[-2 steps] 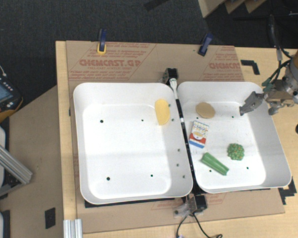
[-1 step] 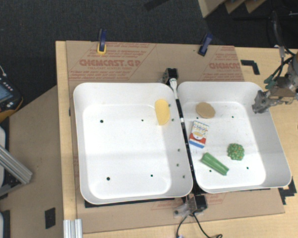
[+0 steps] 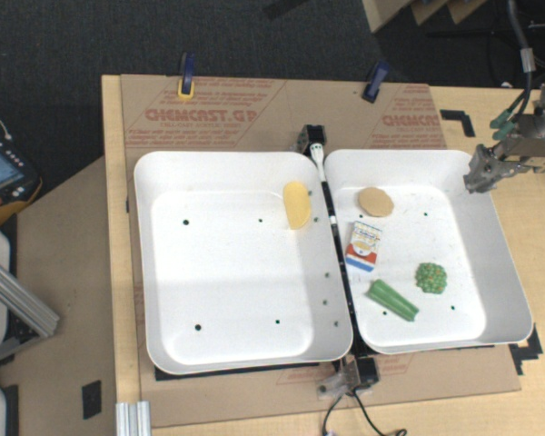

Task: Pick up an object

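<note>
Grey metal marks the pincer, which sits at the upper right corner of the right bin, over its rim; whether it is spread or closed cannot be told from this angle, and nothing can be seen gripped in it.

All the loose things lie to the left of the pincer. Nearest to it is a round tan biscuit-like disc, left of the pincer and slightly lower in the view, lying flat on the right bin's floor. Just below that disc, almost touching it, is a small white carton with red and blue print, lying tilted. Further down from the pincer, and closer to its side of the bin, sits a green broccoli-like clump. A long green vegetable lies at a slant down and to the left of the clump, near it but apart.

Beyond these, further left still, is the left bin, touching the right bin along a shared edge. One yellow oblong piece lies in it, up against the side nearest the pincer, roughly level with the tan disc across the divide.

Both bins rest on a brown cardboard sheet with red lettering, which covers the table. Two blue clamps grip the sheet's far edge, both well left of the pincer and higher in the view.
</note>
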`<state>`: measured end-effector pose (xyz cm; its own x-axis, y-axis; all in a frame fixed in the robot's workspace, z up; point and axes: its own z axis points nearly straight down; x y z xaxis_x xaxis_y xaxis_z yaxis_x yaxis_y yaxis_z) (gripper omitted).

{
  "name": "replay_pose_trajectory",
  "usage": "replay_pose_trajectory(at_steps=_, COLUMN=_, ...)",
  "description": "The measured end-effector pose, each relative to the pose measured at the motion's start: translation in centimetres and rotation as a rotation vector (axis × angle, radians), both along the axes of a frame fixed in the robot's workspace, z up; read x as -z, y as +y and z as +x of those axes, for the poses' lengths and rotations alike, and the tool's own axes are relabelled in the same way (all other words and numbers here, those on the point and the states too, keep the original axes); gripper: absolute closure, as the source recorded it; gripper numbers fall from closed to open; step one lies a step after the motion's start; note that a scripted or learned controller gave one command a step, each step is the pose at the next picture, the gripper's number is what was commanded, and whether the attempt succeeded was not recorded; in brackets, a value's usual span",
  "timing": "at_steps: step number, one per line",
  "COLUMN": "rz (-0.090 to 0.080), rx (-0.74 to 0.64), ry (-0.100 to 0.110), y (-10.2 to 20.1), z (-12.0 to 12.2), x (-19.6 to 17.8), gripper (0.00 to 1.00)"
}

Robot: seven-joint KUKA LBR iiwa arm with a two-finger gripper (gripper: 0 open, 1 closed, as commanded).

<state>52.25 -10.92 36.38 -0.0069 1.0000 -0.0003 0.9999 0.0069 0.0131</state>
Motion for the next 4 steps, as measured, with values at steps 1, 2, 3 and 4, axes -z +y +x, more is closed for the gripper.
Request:
replay_pose_trajectory(at_steps=1, rz=0.0, rx=0.0, ry=-0.004, y=4.8, z=-3.0, x=-12.2, gripper=1.0)
replay_pose_trajectory(at_steps=2, rz=0.001, rx=0.002, ry=0.004, y=9.1, z=-3.7, x=-17.0, gripper=1.0)
replay_pose_trajectory(at_steps=3, rz=0.0, rx=0.003, ry=0.008, y=12.1, z=-2.5, x=-17.1, gripper=1.0)
replay_pose_trajectory(at_steps=4, rz=0.0, rx=0.004, ry=0.02, y=15.1, z=-3.0, x=-12.2, gripper=1.0)
